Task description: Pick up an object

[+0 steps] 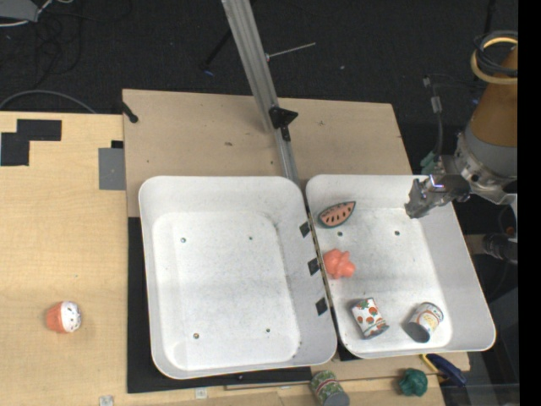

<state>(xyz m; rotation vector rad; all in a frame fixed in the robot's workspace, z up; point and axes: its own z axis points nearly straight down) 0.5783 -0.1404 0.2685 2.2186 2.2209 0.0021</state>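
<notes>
Two white bins [221, 194], faintly speckled grey, sit on a pale tan board [203, 134] in the middle of the frame, against a black floor at the top and a light wood-grain bench [59, 227] with black and grey patches at the left. In the right bin lie a red-orange watermelon slice [336, 214] with dark seeds and a green rind, a solid coral-pink toy [339, 264], a white carton [368, 317] with red spots, and a small can [423, 321] with a white and yellow label and a dark end. At the lower left rests an orange and white ball [63, 317]; at the bottom edge sits a dark green lump [412, 382]; the arm [490, 134] at the right is grey with an orange band, ending in a grey metal gripper [420, 200].
</notes>
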